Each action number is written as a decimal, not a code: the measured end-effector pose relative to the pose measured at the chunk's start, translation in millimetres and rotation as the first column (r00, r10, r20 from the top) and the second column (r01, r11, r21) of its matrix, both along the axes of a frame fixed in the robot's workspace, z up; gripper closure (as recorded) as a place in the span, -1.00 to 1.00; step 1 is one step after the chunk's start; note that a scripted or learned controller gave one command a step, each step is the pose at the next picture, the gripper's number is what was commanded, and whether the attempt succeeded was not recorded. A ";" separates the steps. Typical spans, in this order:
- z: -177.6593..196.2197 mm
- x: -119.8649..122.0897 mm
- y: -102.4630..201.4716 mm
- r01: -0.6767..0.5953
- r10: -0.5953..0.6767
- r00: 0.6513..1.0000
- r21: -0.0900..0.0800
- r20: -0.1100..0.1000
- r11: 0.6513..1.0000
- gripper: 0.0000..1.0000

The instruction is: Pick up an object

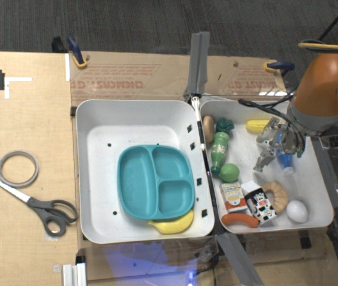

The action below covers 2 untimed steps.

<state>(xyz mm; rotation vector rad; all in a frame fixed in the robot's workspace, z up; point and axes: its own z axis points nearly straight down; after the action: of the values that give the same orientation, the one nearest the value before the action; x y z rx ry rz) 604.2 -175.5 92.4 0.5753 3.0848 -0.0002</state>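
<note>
My gripper (272, 149) hangs over the upper right part of the right bin (321, 177), with the grey arm and its orange band (323, 82) above it. A small blue object (286, 160) lies right beside the gripper, and I cannot tell whether they touch. A yellow corn cob (256, 125) lies just to the gripper's upper left. Along the bin's left side are a green bottle (218, 148) and a green ball (229, 172). At the front lie a juice carton (231, 194), a red sausage (239, 220), a black-and-white box (260, 205), a bread piece (278, 195) and a white egg (297, 211).
The left bin (97, 130) holds a teal divided plate (155, 180) with a banana (172, 224) at its front edge. Scissors (45, 208) and a tape roll (18, 167) lie on the bench at the left. A grey post (198, 64) stands behind the bins.
</note>
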 end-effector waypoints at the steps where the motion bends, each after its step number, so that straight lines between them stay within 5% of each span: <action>1: -3.8 29.9 -41.0 0.100 -0.100 0.995 0.010 -0.023 0.995 -1.00; 2: 8.9 34.2 -42.0 0.099 -0.099 0.995 0.002 -0.003 0.995 1.00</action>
<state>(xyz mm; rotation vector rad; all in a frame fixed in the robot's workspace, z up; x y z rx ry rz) 638.4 -217.6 101.3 0.7274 3.0554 0.0027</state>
